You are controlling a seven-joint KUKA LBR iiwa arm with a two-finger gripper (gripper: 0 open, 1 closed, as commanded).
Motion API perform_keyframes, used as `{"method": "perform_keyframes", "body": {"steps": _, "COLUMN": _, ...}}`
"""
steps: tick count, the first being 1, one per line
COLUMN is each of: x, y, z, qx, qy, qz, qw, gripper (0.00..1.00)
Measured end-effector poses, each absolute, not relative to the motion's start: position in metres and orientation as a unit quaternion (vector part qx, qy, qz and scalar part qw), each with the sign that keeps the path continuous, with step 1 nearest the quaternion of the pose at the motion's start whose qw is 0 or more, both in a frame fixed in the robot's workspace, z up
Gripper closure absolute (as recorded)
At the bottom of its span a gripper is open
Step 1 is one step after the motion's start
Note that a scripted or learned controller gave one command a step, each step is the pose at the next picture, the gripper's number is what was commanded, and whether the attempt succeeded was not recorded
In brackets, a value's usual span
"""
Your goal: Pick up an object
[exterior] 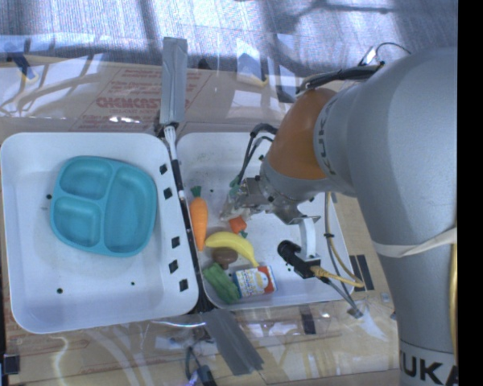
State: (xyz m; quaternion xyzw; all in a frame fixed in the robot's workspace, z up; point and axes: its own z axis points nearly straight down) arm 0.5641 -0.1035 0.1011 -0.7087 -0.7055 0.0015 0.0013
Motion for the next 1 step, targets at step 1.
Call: {"method": "perform_keyframes", "body": {"steps": 1, "x": 0.5599, "y": -0.0608, "z": 0.2466, "qx": -0.717, "qy": -0.698, "qz": -0.0008, "qw": -0.001, "gripper": 1.00}}
